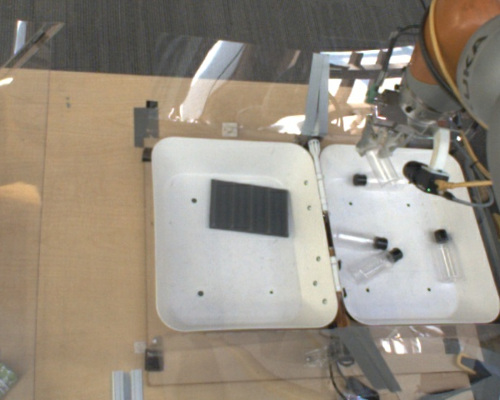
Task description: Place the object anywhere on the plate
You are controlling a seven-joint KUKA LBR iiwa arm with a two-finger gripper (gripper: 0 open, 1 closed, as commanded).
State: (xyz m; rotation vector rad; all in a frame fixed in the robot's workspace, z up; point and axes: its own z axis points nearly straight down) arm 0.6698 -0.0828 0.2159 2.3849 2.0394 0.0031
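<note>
Right, I see the arm point(471, 40) bent in from the upper right, its gripper point(382, 144) low over the far end of the right bin point(417, 307), just above a clear vial point(375, 172) with a black cap. I cannot tell how the tool is set. The dark plate point(249, 207) lies flat in the left bin point(233, 307); three more vials point(375, 252) lie apart in the right bin.
</note>
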